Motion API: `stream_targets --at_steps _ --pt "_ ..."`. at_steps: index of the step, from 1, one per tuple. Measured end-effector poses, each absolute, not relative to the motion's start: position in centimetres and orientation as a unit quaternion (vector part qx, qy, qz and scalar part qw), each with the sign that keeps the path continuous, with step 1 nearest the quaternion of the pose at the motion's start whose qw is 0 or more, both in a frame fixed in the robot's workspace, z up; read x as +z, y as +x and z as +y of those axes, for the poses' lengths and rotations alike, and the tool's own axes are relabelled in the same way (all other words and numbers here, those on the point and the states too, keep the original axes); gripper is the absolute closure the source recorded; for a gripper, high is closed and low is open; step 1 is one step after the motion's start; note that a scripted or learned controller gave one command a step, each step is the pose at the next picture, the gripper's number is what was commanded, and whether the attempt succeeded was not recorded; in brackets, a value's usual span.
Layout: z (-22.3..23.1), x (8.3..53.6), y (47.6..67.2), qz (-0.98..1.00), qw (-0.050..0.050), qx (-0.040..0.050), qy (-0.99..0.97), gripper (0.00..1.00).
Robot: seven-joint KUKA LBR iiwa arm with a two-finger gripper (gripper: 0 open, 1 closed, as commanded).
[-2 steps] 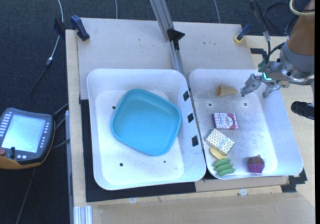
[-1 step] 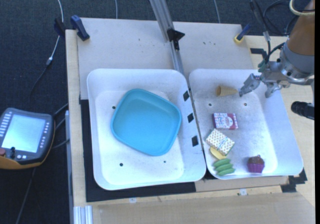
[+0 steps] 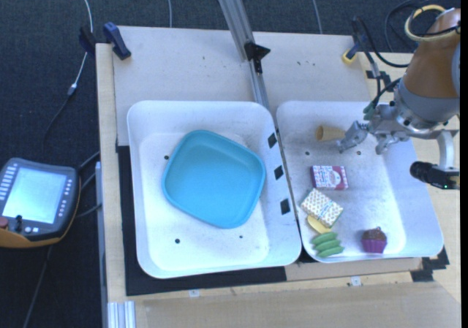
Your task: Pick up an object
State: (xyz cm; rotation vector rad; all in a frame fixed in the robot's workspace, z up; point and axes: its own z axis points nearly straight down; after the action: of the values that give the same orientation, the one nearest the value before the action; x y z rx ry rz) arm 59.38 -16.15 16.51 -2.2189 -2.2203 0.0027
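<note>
- Gripper spread wide, holding nothing, over right bin.
- Small tan cone lies just beside it at 9 o'clock, long axis 3-to-9.

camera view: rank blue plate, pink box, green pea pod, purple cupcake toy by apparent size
1. blue plate, by far the largest.
2. pink box.
3. green pea pod and purple cupcake toy: too alike to rank; the pod is longer, the cupcake bulkier.
</note>
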Motion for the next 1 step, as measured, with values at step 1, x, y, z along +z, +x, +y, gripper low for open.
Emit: stream_targets --at_steps 1 --pt "-17.12 10.99 59.33 -0.707 0.002 0.0012 -0.707 0.0"
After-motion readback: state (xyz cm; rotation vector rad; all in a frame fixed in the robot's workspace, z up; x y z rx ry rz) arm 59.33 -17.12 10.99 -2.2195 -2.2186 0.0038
